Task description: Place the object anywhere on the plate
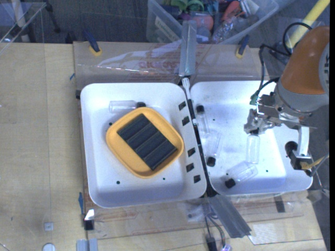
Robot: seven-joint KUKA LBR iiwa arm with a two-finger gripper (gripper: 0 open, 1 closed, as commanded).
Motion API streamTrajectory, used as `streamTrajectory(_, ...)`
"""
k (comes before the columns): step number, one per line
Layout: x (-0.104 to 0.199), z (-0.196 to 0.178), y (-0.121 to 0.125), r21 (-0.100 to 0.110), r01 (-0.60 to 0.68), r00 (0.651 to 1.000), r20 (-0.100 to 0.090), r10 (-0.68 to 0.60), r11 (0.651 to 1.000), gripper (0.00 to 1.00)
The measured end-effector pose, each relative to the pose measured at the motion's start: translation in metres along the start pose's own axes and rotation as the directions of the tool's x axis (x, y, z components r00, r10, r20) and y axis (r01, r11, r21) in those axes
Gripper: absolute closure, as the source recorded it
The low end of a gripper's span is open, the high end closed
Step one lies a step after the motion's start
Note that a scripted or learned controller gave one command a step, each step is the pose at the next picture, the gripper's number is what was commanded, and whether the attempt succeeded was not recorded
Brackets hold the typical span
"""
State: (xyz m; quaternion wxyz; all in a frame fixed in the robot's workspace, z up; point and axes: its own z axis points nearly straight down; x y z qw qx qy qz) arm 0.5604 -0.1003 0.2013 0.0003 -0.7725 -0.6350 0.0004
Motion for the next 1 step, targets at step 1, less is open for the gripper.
streamTrajectory(1,0.0000,-0.0001,0.0000,0.000,0.000,1.000,0.000,0.000,1.000,0.00)
